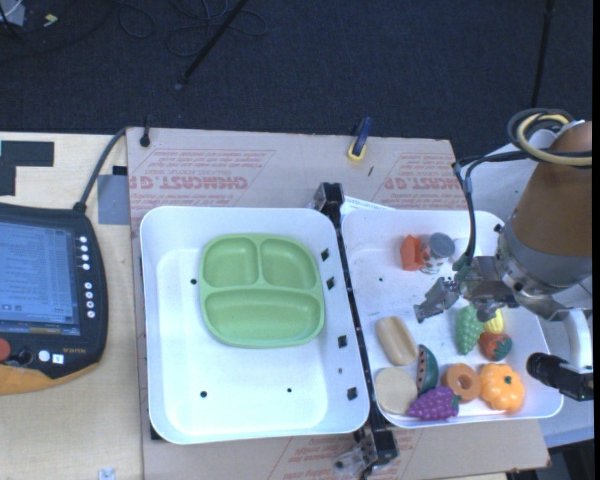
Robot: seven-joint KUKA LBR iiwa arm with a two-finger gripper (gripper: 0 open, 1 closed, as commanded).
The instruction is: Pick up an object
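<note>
Grey arm with orange band reaching over the right shallow white bin (pixel 380 230).

The two-finger gripper (pixel 436 299) hangs mid-bin, fingers apart, nothing between them. Just beside it lies a green plastic grape bunch (pixel 467 330); an orange block with a grey cap (pixel 425 251) sits toward the far edge. Along the near edge: tan bread roll (pixel 395 339), purple grapes (pixel 434 404), orange pumpkin (pixel 502 386). A green divided plate (pixel 261 290) rests in the left bin (pixel 170 368).
</note>
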